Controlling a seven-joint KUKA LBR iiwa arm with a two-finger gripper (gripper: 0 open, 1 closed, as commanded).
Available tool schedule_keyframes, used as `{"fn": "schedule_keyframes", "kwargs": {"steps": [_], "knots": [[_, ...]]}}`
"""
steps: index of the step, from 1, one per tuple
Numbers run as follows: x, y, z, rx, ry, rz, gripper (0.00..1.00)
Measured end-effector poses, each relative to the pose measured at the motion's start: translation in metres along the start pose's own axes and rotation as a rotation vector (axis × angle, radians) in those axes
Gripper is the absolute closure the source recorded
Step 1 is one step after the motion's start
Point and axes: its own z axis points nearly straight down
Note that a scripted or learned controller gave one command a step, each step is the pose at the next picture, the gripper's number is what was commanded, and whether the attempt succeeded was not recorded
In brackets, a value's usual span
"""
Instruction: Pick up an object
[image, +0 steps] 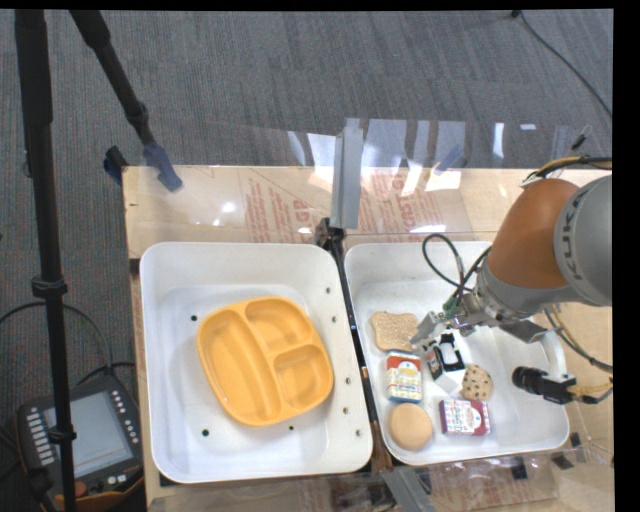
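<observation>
My gripper (438, 343) hangs low in the right bin (520, 435), open, with nothing between its fingers. It sits just right of a slice of toast (394, 329) and just above a small red, white and yellow carton (404, 377). A chocolate-chip cookie (477, 382) lies to its lower right. Near the bin's front edge lie a round tan bun (410, 427) and a small pink and purple box (464, 417).
The left bin (170, 300) holds a yellow divided plate (264, 359). A raised ridge (350, 330) separates the two bins. The arm (545, 250) crosses the right bin's far right side. A tripod leg (45, 250) stands left of the bench.
</observation>
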Motion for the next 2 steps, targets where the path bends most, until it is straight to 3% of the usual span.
{"fn": "schedule_keyframes", "kwargs": {"steps": [1,2], "knots": [[-0.001,0.0,-0.009,-0.001,0.003,0.007,1.0],[0.062,0.05,-0.121,0.003,-0.001,0.004,1.0]]}}
